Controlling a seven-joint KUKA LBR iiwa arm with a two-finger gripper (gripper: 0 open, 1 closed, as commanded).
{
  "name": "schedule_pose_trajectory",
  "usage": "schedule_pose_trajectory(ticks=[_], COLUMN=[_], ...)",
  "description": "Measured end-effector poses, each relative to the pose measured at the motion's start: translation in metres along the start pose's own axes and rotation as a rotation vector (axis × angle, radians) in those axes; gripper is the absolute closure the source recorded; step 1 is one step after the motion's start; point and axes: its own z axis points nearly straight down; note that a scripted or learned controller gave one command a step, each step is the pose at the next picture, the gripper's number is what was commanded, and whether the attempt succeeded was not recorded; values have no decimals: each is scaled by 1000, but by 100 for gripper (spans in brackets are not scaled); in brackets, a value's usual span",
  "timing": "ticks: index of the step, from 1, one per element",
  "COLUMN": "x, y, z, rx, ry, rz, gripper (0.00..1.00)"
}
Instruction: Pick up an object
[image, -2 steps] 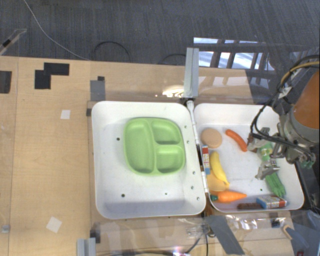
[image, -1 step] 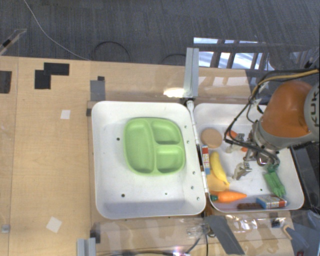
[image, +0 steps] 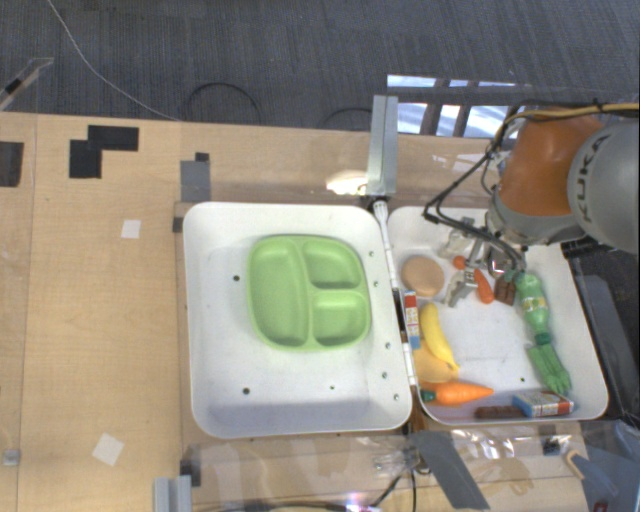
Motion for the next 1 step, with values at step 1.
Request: schedule_pose_trajectory(ticks=[1], x=[-5], y=[1], z=[-16], rx=[1], ry=[-16], rz=[-6], gripper=[100])
